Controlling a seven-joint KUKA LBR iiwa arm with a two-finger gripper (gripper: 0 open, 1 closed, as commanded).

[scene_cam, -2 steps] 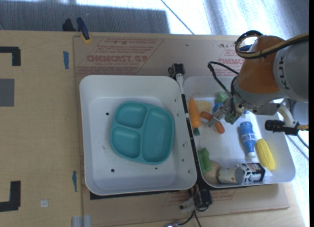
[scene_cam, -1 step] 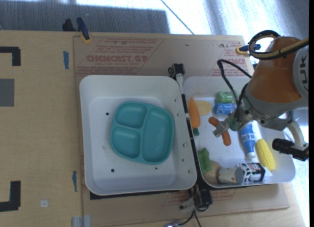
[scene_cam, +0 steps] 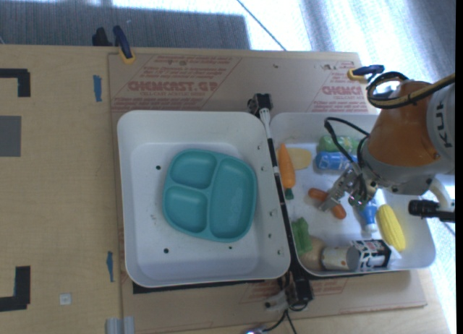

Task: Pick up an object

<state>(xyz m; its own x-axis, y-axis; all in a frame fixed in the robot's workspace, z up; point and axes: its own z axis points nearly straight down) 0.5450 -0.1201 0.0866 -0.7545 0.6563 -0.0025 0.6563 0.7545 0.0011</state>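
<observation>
Step in hand: approach. Gripper (scene_cam: pixel 347 189) hangs centre-right of frame, in right bin (scene_cam: pixel 423 253), jaws spread, nothing between them. Small orange carrot (scene_cam: pixel 327 203) lies just beside jaws. Next you lower, centre, then close.

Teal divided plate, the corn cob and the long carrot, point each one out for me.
Teal divided plate (scene_cam: pixel 210 194), camera view, on its centre ridge.
Corn cob (scene_cam: pixel 391 227), camera view, mid-length of the cob.
Long carrot (scene_cam: pixel 286 167), camera view, middle of its orange body.
</observation>
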